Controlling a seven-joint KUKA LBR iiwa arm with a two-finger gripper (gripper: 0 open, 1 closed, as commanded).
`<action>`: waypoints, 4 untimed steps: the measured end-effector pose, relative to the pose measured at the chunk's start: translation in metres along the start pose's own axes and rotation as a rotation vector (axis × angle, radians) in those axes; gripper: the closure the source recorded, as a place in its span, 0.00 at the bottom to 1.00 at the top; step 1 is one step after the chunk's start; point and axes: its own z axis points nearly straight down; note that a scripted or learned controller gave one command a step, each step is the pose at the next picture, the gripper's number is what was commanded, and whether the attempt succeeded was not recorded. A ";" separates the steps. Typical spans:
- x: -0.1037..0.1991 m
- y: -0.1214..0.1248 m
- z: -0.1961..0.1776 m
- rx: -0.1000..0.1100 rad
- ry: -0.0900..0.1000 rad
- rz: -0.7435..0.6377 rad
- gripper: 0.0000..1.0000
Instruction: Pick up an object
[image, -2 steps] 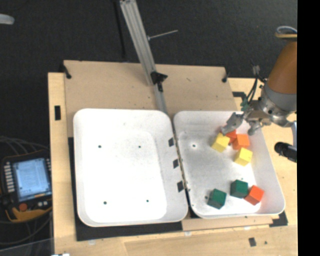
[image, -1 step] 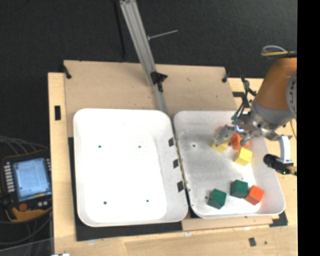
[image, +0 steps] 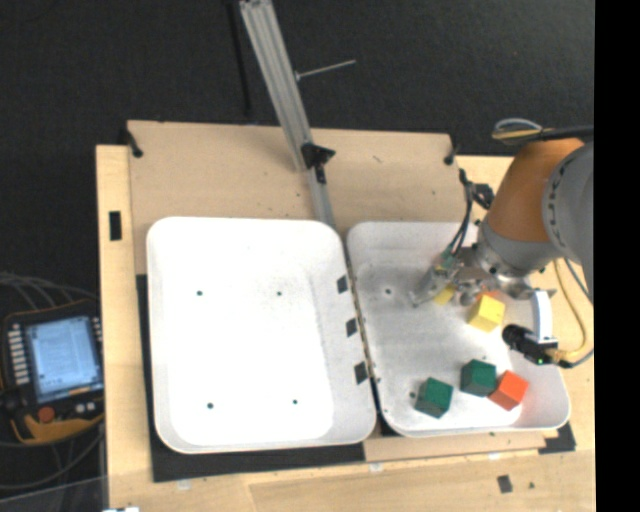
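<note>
Two white bins side by side: left bin (image: 245, 330) bare, right bin (image: 400, 265) under the arm (image: 530, 205), which reaches in from the right. Gripper (image: 445, 280) low near the bin's middle, state impossible to tell; nothing seen between its tips. Yellow block (image: 487, 312) just beside it — nearest target; two green blocks (image: 478, 377) (image: 434, 396) and orange block (image: 510, 389) near the front wall. Best centred over yellow before closing, clear of the wall.

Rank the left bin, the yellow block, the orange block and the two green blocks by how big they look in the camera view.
1. left bin, by far the largest.
2. The two green blocks, too alike to rank.
3. yellow block and orange block, near the greens in size; the arm may cover part of the yellow one, so their order is unsure.
</note>
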 end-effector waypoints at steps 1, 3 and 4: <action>-0.001 0.002 -0.015 -0.008 0.001 0.005 1.00; 0.005 0.010 -0.098 -0.009 0.001 -0.003 1.00; 0.061 0.008 -0.113 -0.006 0.004 -0.007 1.00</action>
